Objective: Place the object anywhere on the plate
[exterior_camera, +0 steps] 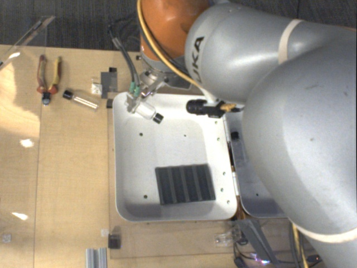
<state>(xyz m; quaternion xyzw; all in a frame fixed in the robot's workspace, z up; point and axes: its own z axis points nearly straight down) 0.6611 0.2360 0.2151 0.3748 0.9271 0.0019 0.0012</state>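
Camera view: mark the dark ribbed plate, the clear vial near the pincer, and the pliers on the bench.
Dark ribbed plate (184, 184), camera view, middle of its ribbed top.
Clear vial (148, 113), camera view, its clear body beside the black cap.
Pliers (48, 78), camera view, between the handles.

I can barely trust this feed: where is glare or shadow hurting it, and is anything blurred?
Camera view: bright glare patches wash out the wooden bench at far left; the arm looms large and soft-edged, covering most of the right bin; the gripper area looks smeared; the ridged dark plate in the left bin reads clearly.
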